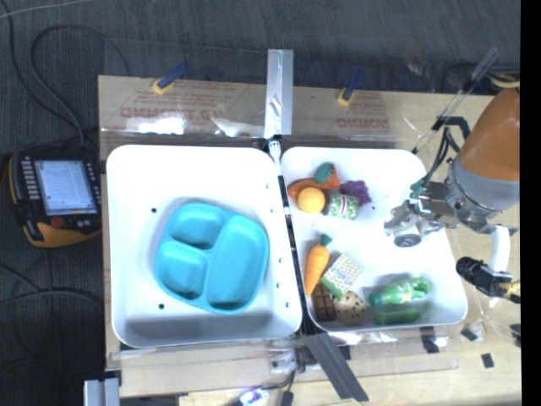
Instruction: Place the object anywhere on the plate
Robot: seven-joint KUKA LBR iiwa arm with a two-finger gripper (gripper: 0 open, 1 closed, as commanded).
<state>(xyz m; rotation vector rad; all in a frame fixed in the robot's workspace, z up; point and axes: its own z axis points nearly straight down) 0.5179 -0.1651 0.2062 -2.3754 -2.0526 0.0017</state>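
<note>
A blue divided plate (pixel 211 256) lies in the left white bin (pixel 127 184). The right bin (pixel 389 163) holds toy food: a carrot (pixel 315 265), an orange fruit (pixel 310 200), a purple bunch of grapes (pixel 357 192), a small green-labelled can (pixel 342 205), a checkered packet (pixel 343 271), a brown biscuit-like piece (pixel 350 309) and a green vegetable (pixel 399 293). My gripper (pixel 407 227) hangs over the right side of the right bin, above bare bin floor, to the right of the can. Nothing shows between its fingers.
A teach pendant (pixel 55 193) rests on the floor left of the bench. A metal divider (pixel 279 100) stands behind the seam between the bins. Cables and fittings (pixel 486 273) crowd the bench's right edge.
</note>
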